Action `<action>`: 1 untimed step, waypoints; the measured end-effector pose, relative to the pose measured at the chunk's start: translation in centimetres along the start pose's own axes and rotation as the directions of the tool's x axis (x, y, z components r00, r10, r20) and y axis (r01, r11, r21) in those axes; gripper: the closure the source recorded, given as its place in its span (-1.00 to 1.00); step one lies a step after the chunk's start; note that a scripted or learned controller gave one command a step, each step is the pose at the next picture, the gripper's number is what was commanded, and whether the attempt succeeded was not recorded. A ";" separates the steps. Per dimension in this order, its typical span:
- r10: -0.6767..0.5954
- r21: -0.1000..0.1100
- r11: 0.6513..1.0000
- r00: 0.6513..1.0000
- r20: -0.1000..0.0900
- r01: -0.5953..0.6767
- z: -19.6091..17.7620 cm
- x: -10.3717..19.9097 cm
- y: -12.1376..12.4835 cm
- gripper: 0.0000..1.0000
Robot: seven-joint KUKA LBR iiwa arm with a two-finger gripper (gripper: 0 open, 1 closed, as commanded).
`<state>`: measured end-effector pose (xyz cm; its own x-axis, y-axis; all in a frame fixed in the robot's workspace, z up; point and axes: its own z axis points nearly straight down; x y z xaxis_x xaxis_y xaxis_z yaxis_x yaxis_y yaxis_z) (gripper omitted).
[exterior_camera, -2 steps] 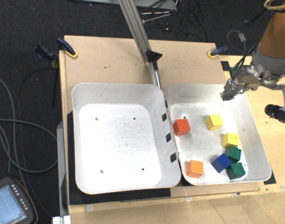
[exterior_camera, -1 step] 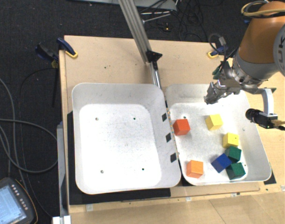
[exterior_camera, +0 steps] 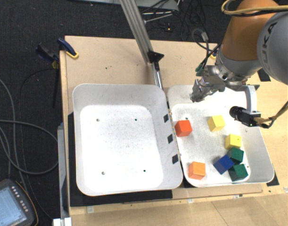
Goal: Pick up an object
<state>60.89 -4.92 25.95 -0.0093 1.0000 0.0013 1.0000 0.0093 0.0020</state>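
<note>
The right bin holds several blocks. A red-orange cube lies near its left wall and an orange cube sits near the front. Two yellow cubes lie mid-bin. A blue cube and two green cubes cluster at the front right. My gripper hangs over the bin's back left corner, above and apart from the blocks, with nothing seen between its fingers.
The left bin stands beside the right one. A slanted metal pole crosses the back of the bench. A blue and yellow clamp sits at the bench's back left corner. A black fitting juts over the right bin.
</note>
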 end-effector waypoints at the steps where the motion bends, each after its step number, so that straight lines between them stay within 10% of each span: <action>1: 0.001 0.001 1.000 1.000 0.000 -0.001 1.1 5.2 1.4 1.00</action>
<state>62.24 0.25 24.86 -0.0085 1.0000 0.0012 1.0000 0.0085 0.0010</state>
